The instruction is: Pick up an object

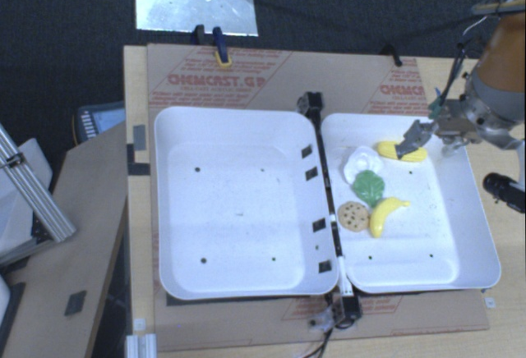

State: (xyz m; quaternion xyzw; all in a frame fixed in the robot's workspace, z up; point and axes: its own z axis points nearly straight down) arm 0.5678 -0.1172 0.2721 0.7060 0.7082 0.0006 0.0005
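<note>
The gripper (408,148) hung over the right bin (468,208), near its back edge, its fingers on the yellow piece (393,151); whether they were apart or together I could not tell. Risk: an off-centre grip could let it slip, or nudge it into the white lump (359,160) and greens (368,185).

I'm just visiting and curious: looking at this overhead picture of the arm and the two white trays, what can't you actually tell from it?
- Camera view: the gripper sits over a yellow object in the right bin; whether it touches or grips it is too small to tell.
- The yellow object's far end is hidden behind the gripper.
- The white object is too pale against the bin to identify.
- The arm is cut off by the right edge.
</note>
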